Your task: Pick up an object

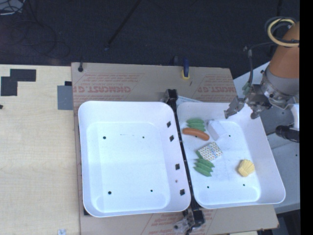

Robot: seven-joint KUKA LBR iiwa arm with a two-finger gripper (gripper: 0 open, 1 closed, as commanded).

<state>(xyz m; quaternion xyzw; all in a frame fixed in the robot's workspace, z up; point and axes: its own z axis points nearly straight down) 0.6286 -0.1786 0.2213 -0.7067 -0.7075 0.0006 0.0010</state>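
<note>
**Arm poised over the right bin, nothing picked yet**

Dark floor and cables fill the background; below it a pale bench (34,146) carries two white bins on a cardboard sheet. Left bin (88,155) holds nothing. Right bin (266,180) holds six small items: a green pod (196,123), an orange sausage (195,133), a white block (215,129), a patterned packet (210,152), a second green piece (204,166) and a yellow toy (246,168), set apart near the right wall.

Entering from the right, the gripper (243,108) hangs above the bin's upper right corner, fingers spread, with nothing between them. Its height above the bin is hard to judge from this angle.

Judged step: the approach, before any grasp. Next move likely calls for choosing one item, perhaps the nearby white block, centring over it, descending, then closing.
</note>
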